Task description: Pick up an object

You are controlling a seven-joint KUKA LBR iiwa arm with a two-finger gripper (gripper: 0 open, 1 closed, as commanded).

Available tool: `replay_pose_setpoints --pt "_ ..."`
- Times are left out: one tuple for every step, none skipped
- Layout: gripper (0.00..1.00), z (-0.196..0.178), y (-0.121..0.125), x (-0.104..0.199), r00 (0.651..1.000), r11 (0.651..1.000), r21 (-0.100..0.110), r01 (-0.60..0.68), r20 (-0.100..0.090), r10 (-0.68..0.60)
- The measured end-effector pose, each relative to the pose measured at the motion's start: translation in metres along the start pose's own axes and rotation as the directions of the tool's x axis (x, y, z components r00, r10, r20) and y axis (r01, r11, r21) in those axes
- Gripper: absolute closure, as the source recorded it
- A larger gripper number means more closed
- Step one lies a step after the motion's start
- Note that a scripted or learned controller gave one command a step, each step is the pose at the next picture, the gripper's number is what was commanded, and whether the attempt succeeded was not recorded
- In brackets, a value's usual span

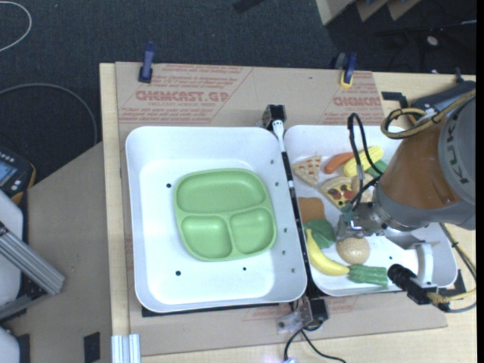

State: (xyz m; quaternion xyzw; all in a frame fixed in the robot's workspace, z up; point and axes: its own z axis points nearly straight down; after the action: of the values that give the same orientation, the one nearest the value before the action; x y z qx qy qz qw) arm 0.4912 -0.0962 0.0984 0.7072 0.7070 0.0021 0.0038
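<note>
The right bin (325, 286) holds several toy foods. A yellow banana (324, 258) lies near its front edge, with a beige round potato-like piece (353, 249) and a green pickle (368, 275) beside it. A green leafy piece (321, 231) and a brown slab (310, 208) sit to the left. Further back are a pizza slice (308, 168), a carrot (340, 160), a corn cob (366, 158) and a dark-spotted slice (339, 193). My gripper (354, 224) hangs low over the bin, just above the beige piece. Nothing shows between its fingers.
The left bin (151, 225) carries a green three-compartment plate (225, 213). A black divider rail (287, 180) separates the bins. The arm's orange band and grey body cover the right bin's right half. Blue clamps (147, 63) hold the cardboard at the back.
</note>
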Motion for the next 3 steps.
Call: replay_pose_setpoints --pt "1.0 -0.091 0.052 0.039 1.0 1.0 -0.004 0.006 -0.003 -0.006" --pt "1.0 -0.101 0.043 -0.019 1.0 1.0 0.006 -0.004 0.002 0.004" --pt "1.0 0.014 0.013 0.005 1.0 1.0 0.007 -0.001 -0.003 0.001"
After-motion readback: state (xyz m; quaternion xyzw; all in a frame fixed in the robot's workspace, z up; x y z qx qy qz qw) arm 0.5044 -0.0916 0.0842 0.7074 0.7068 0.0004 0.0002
